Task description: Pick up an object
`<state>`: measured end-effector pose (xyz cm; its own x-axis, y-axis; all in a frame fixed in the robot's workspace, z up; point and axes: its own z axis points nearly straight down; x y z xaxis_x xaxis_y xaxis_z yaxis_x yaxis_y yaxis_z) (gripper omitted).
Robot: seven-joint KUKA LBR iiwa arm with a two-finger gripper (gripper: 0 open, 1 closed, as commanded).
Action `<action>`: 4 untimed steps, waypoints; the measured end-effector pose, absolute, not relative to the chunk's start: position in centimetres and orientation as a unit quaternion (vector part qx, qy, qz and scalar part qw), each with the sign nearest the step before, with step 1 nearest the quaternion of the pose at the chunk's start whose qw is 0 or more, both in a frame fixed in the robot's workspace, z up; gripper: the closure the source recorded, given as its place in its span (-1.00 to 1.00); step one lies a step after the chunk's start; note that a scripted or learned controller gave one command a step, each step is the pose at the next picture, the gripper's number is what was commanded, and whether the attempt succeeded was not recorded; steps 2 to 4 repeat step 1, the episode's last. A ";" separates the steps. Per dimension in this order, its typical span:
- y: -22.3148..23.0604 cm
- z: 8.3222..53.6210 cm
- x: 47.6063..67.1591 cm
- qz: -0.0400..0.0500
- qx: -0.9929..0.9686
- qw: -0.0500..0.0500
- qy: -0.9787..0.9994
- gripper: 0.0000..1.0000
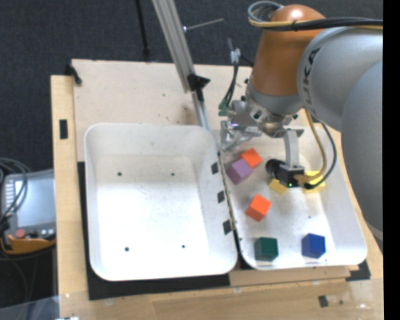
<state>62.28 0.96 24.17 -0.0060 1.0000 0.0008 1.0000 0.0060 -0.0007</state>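
Hand (pixel 237 137) fingertips blurred against the right bin (pixel 333 242) rim, arm (pixel 347 65) cut off at right.

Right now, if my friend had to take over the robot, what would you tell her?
Hand: low over the back of the right bin; whether it is open or shut cannot be told.
Things: all in the right bin. Purple block and an orange block lie just below the hand. Another orange block sits mid-bin, a yellow piece beside it, green block and blue block at the front.
Done: nothing seen lifted.
Left: grasp one block and raise it.
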 end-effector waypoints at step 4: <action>6.6 24.8 60.8 0.000 -0.704 0.001 -0.710 1.00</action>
